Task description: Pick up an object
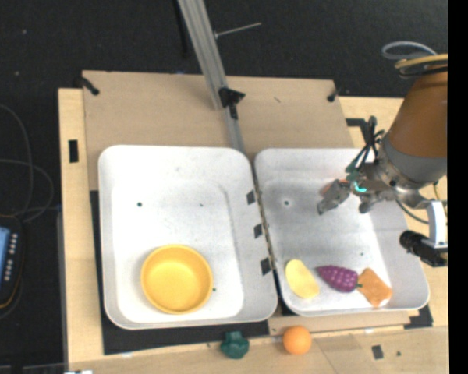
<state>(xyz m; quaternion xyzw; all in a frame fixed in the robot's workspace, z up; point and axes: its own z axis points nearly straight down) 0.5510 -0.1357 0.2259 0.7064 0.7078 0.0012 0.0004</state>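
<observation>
Landmark = right-hand shallow white bin. Grey arm w/ orange band comes in over that bin's right rim. Its two-finger gripper hangs above the bin's upper-middle floor, fingers spread apart w/ nothing between them; one dark finger juts out toward the bin's left side.

Along the bin's near wall, three items in a row: pale yellow oval piece, prob. plastic, nearest the bin's left corner; purple bumpy grape-like bunch just beside it, toward the bin's right; orange blocky chunk touching or nearly touching the purple one, close to the bin's right corner. All three well apart from the gripper, on the opposite side of the bin floor.

Outside the bin, just past its near rim on the bench: small orange ball, and a small dark green knobby item further left of it.

Left of the bin, touching side by side: second white bin, w/ a round yellow bowl upright in its near part.
</observation>
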